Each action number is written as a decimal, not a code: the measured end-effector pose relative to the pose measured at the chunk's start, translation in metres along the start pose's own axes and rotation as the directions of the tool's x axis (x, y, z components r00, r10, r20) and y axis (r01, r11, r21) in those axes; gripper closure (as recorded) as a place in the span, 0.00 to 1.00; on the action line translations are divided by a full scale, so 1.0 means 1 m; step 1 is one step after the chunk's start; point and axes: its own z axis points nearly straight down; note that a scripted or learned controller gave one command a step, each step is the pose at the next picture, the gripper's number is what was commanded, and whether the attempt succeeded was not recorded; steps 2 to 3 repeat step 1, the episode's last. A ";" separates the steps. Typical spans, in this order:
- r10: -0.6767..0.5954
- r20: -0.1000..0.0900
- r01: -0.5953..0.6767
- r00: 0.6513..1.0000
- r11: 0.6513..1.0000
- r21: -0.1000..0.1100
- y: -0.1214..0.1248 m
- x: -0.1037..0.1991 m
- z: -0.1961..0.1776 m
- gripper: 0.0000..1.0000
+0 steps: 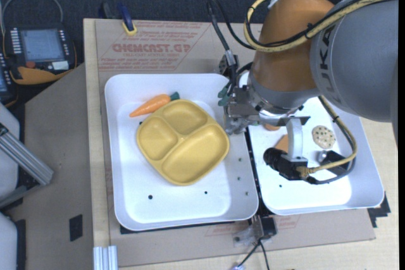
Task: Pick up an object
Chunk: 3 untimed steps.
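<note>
in the left bin [120,136], a toy carrot [150,105] lies at the far side, right against the far-left rim of a yellow divided plate [182,142]; whether the two touch cannot be told. the plate takes up the middle of that bin.

the gripper [231,114] is placed low over the strip where the two bins meet, just beside the plate's right rim. nothing is seen held in it, and whether it is spread or pressed together cannot be told, since it is covered by the wrist.

in the right bin [329,199], a small orange piece [280,142] is partly hidden under the arm, and a speckled cookie [323,135] lies to its right, apart from it.

no object is judged to be secured yet. if the plate is aimed at, its broad, shallow, smooth rim could slip out of a pinch, or the plate could be tipped or shoved left into the carrot. if the gripper is lowered where it stands, the adjoining bin walls could be struck instead of an object. the orange piece could also be knocked aside unseen by the wrist.
</note>
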 end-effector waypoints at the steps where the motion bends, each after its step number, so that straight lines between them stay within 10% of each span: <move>1: 0.005 0.001 -0.005 1.000 1.000 -0.002 0.001 -0.004 -0.001 0.00; 3: 0.005 0.001 -0.005 1.000 1.000 -0.002 0.001 -0.004 -0.001 0.00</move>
